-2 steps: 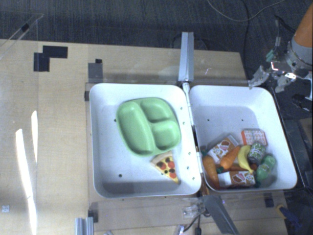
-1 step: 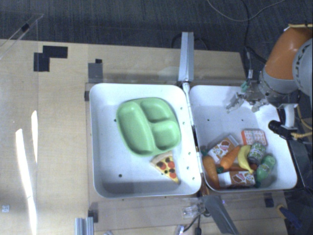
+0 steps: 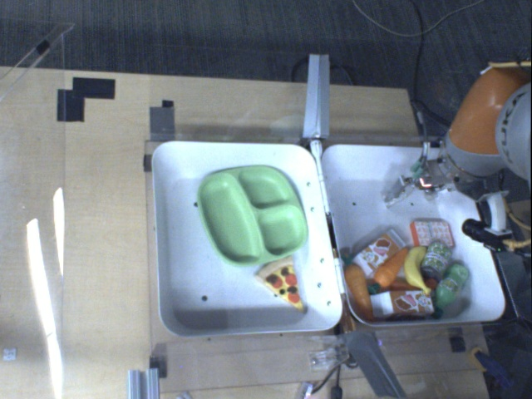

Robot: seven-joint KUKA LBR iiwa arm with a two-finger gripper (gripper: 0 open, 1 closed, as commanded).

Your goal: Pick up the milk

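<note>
Camera view: claw [image 3: 405, 186] open, nothing held, over right bin [image 3: 366, 173] (upper area); milk carton [image 3: 376, 252] lies below among toy food.

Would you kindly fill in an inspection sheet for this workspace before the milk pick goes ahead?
Surface: wooden bench bearing two white bins side by side; left bin, right bin.
Job's things: carton that may be the milk lies in the right bin's near pile, partly under a carrot; label too small to confirm.
Clutter: green divided plate and pizza slice in the left bin; banana, cans and boxes heaped in the right bin.
Grippers: pincer over the right bin's far part, apart from the pile.
Cables: black cable looping on the floor behind.
Surroundings: dark carpet; clear panel at left.
</note>
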